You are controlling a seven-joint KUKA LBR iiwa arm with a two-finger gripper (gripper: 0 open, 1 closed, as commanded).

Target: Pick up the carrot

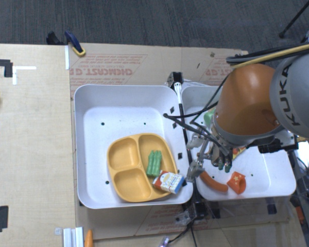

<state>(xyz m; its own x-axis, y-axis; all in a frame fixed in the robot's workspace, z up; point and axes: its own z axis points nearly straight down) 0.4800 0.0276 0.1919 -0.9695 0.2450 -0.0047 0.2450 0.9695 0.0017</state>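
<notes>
1. Two white bins side by side on a table: left bin [87, 153], right bin [278, 184].
2. In the right bin, near its front left corner, a carrot [214, 182] lying flat; just right of it, an orange-red block [237, 182].
3. Directly above the carrot, the gripper [212, 161]; finger spacing impossible to tell.
4. In the left bin, a yellow divided plate [124, 158] holding a green vegetable [154, 162], with a small carton [169, 182] on its edge.

Orange carrot [213, 182], yellow tray [124, 156], white bins [92, 112].
</notes>
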